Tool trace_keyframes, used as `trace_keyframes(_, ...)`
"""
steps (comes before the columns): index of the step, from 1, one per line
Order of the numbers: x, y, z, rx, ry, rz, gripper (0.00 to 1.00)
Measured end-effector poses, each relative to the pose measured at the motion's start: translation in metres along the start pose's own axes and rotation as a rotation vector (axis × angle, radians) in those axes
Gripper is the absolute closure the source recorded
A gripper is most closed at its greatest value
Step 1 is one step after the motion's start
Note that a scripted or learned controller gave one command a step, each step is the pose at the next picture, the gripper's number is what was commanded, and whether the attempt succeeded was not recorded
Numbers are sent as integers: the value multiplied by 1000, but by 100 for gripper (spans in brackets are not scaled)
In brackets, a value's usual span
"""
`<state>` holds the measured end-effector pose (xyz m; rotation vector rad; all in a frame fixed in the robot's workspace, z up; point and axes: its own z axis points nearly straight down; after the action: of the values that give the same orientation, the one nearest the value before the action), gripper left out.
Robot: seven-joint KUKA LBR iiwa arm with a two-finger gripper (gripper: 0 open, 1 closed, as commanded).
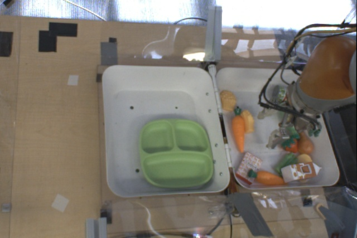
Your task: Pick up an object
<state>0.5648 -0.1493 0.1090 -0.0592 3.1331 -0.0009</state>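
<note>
Toys crowded the right bin [330,176]: nearest the camera lay a small milk carton [300,172], an orange carrot [268,178] and a pink packet [249,164]. Beyond them the gripper [283,136] hung low over a red-and-green piece [290,145]; its claw state could not be told. Farther back lay another carrot [239,130] and a yellowish lump [228,100]. A green divided plate [176,152] sat in the left bin [120,95].

Small carton [302,172]: brown-and-white printing, nothing I can read.
Patterned packet [249,164]: red-and-white markings, too blurred to make out.
Bench [50,120]: black square marks, no letters or numbers.
</note>
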Motion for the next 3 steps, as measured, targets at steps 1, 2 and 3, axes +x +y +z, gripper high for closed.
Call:
trace_keyframes(1, -10, 45, 19, 0, -7, 251, 0)
trace_keyframes(2, -7, 59, 19, 1, -9, 314, 0)
trace_keyframes(3, -6, 66, 19, -1, -9, 472, 0)
